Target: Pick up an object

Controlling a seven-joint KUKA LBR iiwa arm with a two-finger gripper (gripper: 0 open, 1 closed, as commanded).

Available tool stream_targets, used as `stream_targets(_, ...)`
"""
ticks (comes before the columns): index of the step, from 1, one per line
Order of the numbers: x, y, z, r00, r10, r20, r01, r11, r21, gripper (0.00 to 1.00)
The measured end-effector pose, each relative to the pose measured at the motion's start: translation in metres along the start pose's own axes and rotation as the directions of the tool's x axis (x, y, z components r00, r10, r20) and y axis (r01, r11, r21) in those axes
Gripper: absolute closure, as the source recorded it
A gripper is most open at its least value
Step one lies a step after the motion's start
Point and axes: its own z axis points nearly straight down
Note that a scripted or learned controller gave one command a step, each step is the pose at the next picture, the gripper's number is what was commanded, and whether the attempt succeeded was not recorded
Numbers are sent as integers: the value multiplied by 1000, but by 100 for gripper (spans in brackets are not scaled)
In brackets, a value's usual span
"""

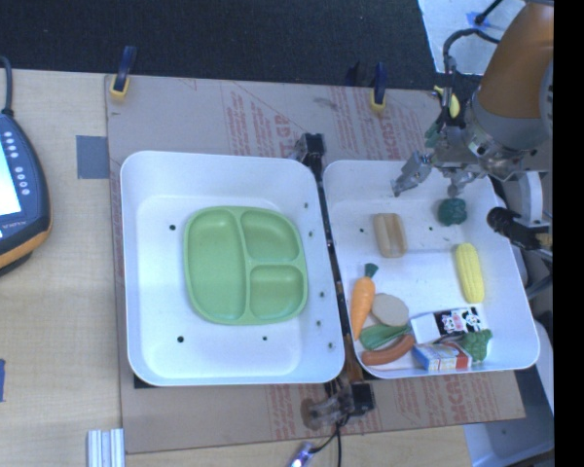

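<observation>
My gripper [433, 180] hangs over the far end of the right bin [423, 178], open, with nothing between its fingers. One grey finger [408, 177] points left; the other sits just above a small dark green round object [453, 211]. A tan block [389, 233] lies to the gripper's lower left and a yellow corn cob [469, 272] lies nearer the right wall. At the bin's near end are a carrot [362, 300], a beige disc [389, 309], a green pod [384, 336], a sausage [387, 354], a cow-print carton [450, 323], a small box [440, 359] and a broccoli [478, 343].
The left bin [156, 339] holds a green divided plate [245, 264]. A pendant with a screen [5, 188] lies on the bench at far left. Clamps [123, 74] [379, 86] grip the cardboard's far edge.
</observation>
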Motion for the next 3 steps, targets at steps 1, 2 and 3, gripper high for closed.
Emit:
stream_targets(1,-6,-8,110,1000,0,1,0,1000,3,0)
stream_targets(2,-7,-7,99,1000,0,2,0,1000,3,100)
stream_targets(3,69,-47,13,1000,-3,0,3,1000,-2,100)
